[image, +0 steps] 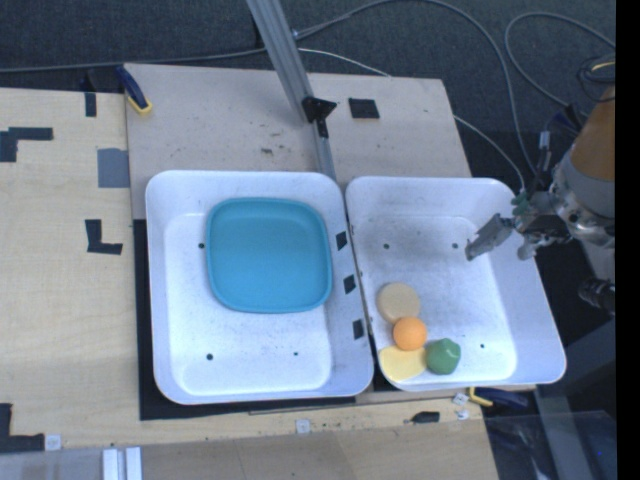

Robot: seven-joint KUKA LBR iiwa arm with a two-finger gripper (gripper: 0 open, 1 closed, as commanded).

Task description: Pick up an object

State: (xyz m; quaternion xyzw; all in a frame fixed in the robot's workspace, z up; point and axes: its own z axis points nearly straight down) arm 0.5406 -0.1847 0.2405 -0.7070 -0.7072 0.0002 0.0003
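Orange ball (409, 333) looked like the easiest thing to grab, and it sat in the near corner of the right bin (440, 198), jammed in with 3 neighbours. The gripper (507, 242) hung up and to the right of the ball, well apart from it, over the bin's far-right rim. Its 2 fingers (487, 238) were spread, with nothing between them.

My worry was the crowding. A tan disc (398, 300) touched the ball on its far side, a yellow piece (400, 365) was tucked under its near side, and a green lump (442, 355) sat just to its right. I figured open fingers coming down there could land on a neighbour instead of the gaps, or nudge the ball so it rolled off. The bin's wall just past the yellow piece left little room on that side too.

Left of the ball, the left bin (180, 368) held 1 blue plate (268, 253), flat and well apart from the cluster. Both bins were white and scuffed with grey specks. They rested on a pale wooden bench (60, 298) with dark tape marks. A metal pole (290, 58) slanted away beyond the ball, grey cables (480, 28) looped over dark floor, and a blue-and-yellow clamp (135, 93) lay far off to the upper left.
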